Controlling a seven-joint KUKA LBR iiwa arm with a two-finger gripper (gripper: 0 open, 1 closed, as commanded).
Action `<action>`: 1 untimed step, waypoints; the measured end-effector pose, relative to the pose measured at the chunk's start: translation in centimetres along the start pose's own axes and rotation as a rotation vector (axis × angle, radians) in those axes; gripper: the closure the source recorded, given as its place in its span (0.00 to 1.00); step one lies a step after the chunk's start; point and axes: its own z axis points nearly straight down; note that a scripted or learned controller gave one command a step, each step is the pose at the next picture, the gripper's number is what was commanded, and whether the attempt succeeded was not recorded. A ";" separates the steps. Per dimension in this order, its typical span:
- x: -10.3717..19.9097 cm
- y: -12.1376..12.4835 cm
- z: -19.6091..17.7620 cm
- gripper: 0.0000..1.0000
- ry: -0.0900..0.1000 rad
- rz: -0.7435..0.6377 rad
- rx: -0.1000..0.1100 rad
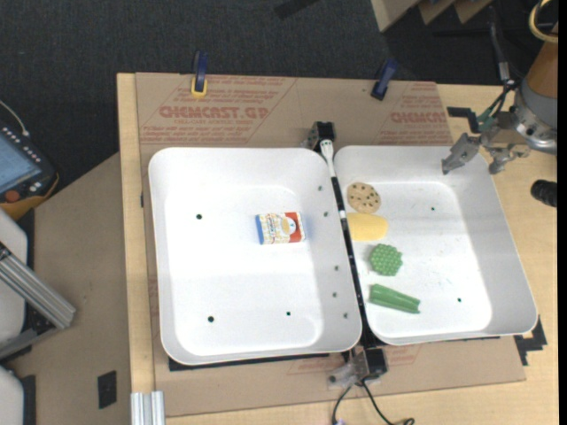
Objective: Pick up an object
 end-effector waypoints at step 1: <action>0.0 0.1 -1.1 1.00 -0.002 -0.001 -0.004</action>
